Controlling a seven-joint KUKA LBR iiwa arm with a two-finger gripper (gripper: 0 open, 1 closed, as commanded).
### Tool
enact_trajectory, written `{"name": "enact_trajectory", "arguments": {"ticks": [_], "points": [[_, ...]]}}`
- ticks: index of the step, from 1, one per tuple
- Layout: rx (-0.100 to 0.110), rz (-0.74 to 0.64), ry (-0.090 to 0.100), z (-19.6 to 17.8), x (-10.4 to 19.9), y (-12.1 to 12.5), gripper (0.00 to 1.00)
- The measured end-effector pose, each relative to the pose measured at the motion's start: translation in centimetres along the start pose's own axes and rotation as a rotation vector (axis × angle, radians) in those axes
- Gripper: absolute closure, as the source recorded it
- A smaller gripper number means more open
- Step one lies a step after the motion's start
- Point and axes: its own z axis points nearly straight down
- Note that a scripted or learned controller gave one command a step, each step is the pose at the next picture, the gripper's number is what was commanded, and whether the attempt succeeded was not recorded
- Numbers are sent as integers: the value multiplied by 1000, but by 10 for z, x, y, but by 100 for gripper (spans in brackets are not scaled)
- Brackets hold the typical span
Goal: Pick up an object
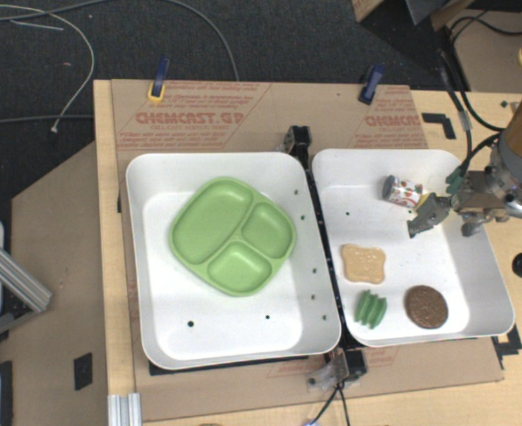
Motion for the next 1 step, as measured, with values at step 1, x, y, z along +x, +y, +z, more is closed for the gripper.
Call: {"name": "enact_trajectory", "arguments": {"ticks": [1], "points": [[-10, -2, -2, -4, 0, 2, 0]]}}
